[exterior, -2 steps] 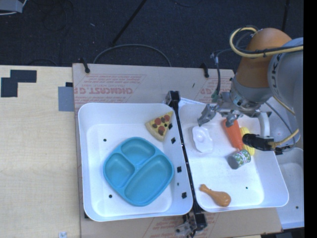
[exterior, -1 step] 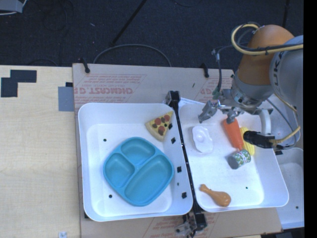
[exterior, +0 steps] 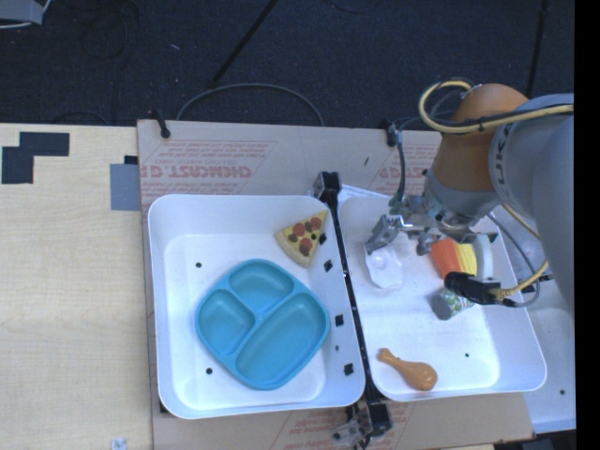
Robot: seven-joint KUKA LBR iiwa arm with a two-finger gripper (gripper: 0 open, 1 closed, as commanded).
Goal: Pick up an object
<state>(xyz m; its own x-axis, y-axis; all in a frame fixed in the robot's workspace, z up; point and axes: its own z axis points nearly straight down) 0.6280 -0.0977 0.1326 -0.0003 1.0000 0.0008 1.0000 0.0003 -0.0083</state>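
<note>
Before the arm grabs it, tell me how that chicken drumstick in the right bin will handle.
The drumstick looks like smooth moulded plastic, so probably light and stiff. Its rounded bulb and thin tapered end suggest it may roll or pivot if nudged, and slip from a grip.

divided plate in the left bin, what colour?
Light blue all over, no pattern. The divided plate lies in the left bin, clearest in the camera view.

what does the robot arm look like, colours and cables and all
The arm is grey and bulky, with a rounded orange band above the wrist. A yellow cable loops over the orange part, and dark cables trail along its lower side. The gripper at the end is small, metallic and silver-grey.
</note>
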